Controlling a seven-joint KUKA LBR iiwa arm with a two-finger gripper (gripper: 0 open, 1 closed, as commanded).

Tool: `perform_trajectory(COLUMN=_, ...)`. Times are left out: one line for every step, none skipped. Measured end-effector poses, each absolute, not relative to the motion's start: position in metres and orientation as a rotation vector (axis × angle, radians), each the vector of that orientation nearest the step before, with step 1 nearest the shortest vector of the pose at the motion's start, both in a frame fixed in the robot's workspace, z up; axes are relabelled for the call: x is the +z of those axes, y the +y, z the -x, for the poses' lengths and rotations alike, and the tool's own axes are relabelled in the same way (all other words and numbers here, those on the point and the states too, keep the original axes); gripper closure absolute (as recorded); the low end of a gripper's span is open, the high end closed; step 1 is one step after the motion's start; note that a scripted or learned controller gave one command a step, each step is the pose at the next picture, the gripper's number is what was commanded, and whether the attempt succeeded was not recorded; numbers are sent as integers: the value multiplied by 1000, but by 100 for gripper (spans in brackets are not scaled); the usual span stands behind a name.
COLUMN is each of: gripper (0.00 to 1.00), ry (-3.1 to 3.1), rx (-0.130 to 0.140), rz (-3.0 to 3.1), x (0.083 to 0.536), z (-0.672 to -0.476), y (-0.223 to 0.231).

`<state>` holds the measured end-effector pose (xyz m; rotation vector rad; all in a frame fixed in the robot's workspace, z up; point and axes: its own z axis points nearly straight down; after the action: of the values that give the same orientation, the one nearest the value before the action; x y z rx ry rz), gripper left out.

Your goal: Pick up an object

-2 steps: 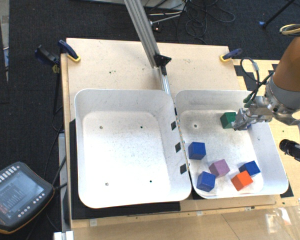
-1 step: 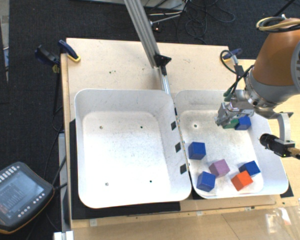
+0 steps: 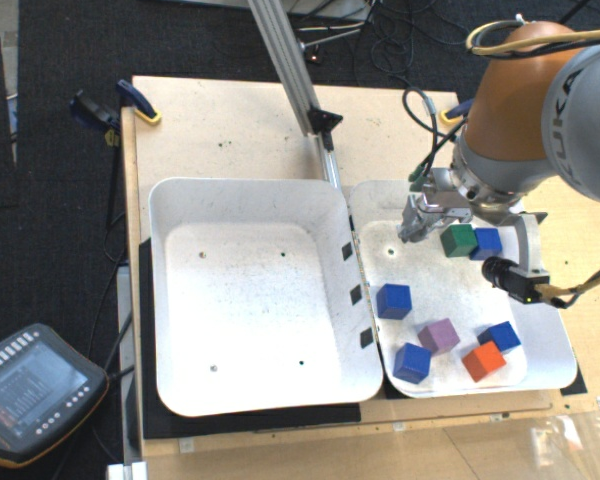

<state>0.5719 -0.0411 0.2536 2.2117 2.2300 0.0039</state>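
- Teach pendant (image 3: pixel 25 393), grey, at the counter's near left corner, off its edge; nearest item to the camera.
- Right bin (image 3: pixel 550 363), white, shallow: holds 7 blocks.
- Near edge of right bin: blue cube (image 3: pixel 412 362), purple cube (image 3: pixel 440 335), orange cube (image 3: pixel 483 360), small blue cube (image 3: pixel 500 336), packed close.
- Mid bin, toward its left wall: blue cube (image 3: pixel 394 300), standing apart from the rest.
- Far part of right bin: green cube (image 3: pixel 459 240) touching another blue cube (image 3: pixel 487 242).
- Hand (image 3: pixel 417 224): over the far left part of the right bin, just beside the green cube; nothing seen between the fingers. Cannot tell whether they are apart or together.
- Advice: the lone blue cube mid bin looks the easiest target; centre above it, square to its faces, then descend.
- Left bin (image 3: pixel 250 288): white.
- Obscured: wrist and cabling cover the fingertips; the arm's bulk shades the green and blue pair.
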Motion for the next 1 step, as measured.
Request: perform_trajectory(gripper=100, ry=2229, rx=5, rz=-2212, x=258, z=-596, y=9)
